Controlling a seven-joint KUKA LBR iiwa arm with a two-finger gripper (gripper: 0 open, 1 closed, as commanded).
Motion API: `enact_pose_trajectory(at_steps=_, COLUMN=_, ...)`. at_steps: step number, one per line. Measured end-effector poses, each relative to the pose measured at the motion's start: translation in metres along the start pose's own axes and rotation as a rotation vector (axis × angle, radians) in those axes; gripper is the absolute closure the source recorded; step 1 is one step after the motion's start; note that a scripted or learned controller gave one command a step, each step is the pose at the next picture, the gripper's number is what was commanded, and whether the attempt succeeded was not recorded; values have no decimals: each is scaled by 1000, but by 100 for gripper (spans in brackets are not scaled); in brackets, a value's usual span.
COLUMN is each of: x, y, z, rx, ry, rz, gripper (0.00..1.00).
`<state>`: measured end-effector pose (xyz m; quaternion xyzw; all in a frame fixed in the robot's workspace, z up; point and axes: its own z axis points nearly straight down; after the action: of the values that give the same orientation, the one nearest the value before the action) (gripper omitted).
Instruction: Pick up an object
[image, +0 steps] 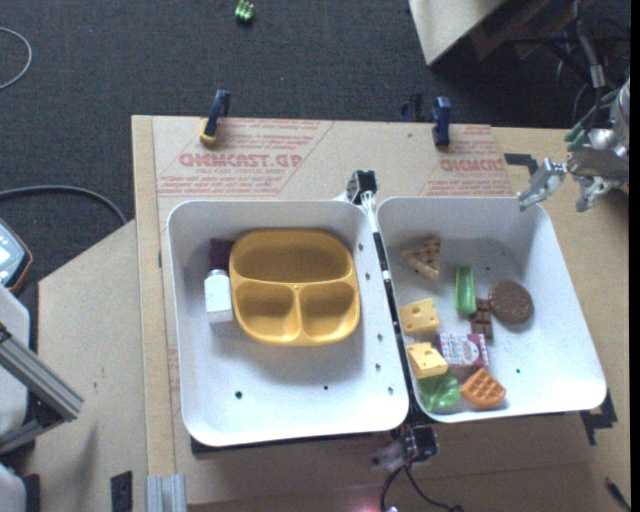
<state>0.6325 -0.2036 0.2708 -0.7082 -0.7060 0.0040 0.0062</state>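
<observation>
The counter is a pale board over dark carpet, printed in red with lettering that reads roughly "CHEMCAST GP" (the smaller lines beneath are too blurred for you to read). Two clamps grip its far edge. Two white bins sit touching side by side. The left bin holds a yellow divided tray, with a small white bottle just beside its left edge and a dark purple item partly hidden behind both. The right bin holds the pick candidates: a pizza slice, a green pepper, a brown cookie, two cheese wedges, a waffle and a pink printed packet whose label you cannot read. The gripper hangs above the right bin's far right corner, fingers spread, holding nothing; the arm is cut off at the frame edge.
</observation>
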Motion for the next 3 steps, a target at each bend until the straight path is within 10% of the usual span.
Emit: enact_pose_trajectory(at_steps=3, x=-2, y=-4, z=81, rx=-8, ry=-2, rz=-3, gripper=0)
